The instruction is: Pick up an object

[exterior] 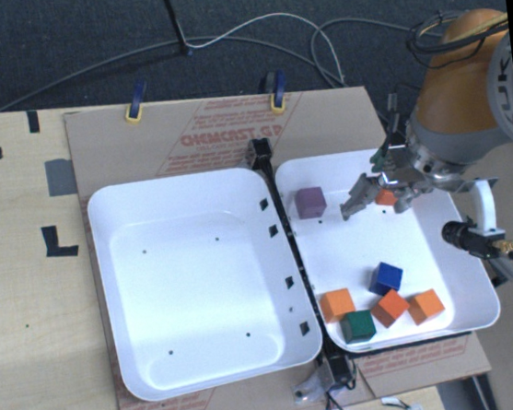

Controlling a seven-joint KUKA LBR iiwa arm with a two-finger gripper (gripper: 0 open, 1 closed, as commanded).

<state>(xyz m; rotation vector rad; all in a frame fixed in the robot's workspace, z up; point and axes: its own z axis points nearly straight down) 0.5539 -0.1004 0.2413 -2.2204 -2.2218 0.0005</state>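
One grey arm is reaching from the right, its pincer (pixel 378 196) clamping a small orange block (pixel 386 197) over the right white bin (pixel 444 223) holding coloured blocks.

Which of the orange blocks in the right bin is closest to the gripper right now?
The small orange block at the gripper, alone in the far part of the right bin. The other three orange blocks sit clustered with the blue and green ones at the bin's near edge.

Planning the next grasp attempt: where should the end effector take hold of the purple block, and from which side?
Take the purple block across two opposite flat side faces, coming straight down from above. It sits alone in the right bin, apart from the other blocks, with bare floor on every side. Probably best to keep the fingers off the side facing the divider.
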